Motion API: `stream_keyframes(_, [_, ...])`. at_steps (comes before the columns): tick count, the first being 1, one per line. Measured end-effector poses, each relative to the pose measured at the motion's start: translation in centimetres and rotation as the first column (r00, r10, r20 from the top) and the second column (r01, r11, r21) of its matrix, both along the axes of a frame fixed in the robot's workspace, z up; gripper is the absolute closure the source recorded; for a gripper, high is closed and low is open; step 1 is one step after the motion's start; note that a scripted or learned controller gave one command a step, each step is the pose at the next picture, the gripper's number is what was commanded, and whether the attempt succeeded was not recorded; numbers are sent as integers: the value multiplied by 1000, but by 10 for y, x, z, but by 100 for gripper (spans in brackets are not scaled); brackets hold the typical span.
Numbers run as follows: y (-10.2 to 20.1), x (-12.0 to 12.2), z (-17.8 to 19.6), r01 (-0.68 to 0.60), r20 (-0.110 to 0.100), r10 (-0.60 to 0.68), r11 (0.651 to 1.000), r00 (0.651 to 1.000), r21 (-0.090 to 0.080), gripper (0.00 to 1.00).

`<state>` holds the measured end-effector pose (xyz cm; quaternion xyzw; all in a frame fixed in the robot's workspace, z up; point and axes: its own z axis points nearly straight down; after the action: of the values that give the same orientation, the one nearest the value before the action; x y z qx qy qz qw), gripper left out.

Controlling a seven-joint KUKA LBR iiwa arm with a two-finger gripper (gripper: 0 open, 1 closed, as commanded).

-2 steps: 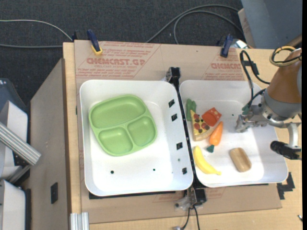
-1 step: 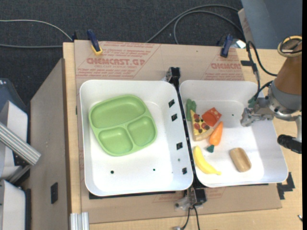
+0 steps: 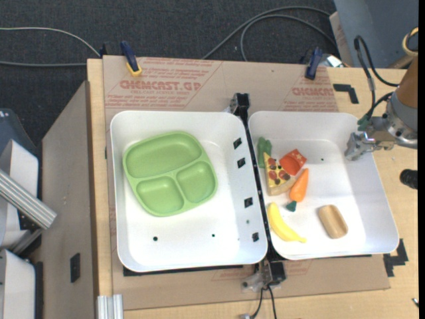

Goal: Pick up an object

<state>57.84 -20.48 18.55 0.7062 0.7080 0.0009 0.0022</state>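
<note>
Your end effector sits at the right bin's rim, arm cut off; finger state cannot be determined.

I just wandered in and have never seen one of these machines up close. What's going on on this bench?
A robot arm reaches in from the right, its gripper over the right bin's far right edge. Nothing is between its fingers. Toy food lies in that bin: a banana, a carrot, a pizza slice, a red piece and a bread roll. The left bin holds a green divided plate. The arm is meant to pick something up, but hasn't grabbed anything yet.
</note>
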Motion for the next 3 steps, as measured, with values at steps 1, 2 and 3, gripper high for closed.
stream_keyframes(1, [2,0,42,0,-1,0,1000,1000,0,100])
stream_keyframes(2, [63,-2,48,-4,-9,5,1000,1000,6,100])
stream_keyframes(3, [113,0,36,-4,-11,4,1000,1000,6,100])
